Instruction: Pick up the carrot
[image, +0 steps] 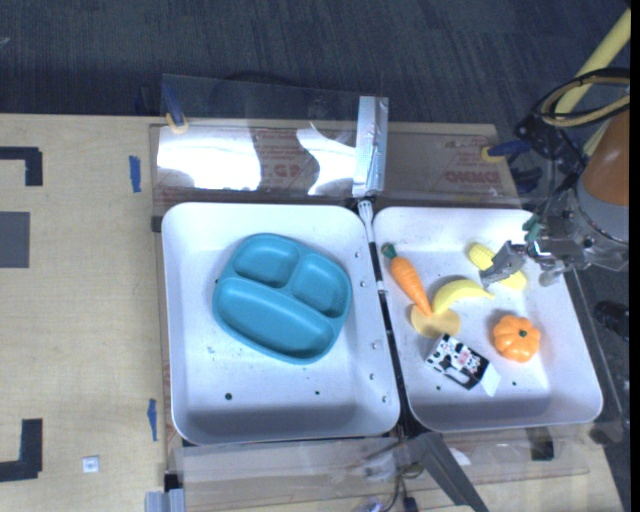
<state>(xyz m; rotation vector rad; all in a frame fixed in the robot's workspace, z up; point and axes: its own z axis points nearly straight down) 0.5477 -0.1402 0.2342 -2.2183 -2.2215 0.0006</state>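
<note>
Claw (505, 262) state: I cannot tell. From the left: a blue divided plate (283, 295) fills the left bin (200, 400); in the right bin (570, 400) the carrot (407, 280) lies near the left wall, its tip touching a banana (452, 297). Any descent risks nudging the banana or scraping the wall, knocking the carrot away.

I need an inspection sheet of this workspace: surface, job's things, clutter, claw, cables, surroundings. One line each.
Surface: two white bins side by side, left bin, right bin.
Job's things: carrot lies in the right bin near its left wall, free of the claw.
Clutter: banana, pumpkin, black-and-white packet, blue divided plate in left bin.
Claw: claw over the right bin, nothing between its fingers.
Cables: yellow and black cables at upper right.
Surroundings: wooden bench.
</note>
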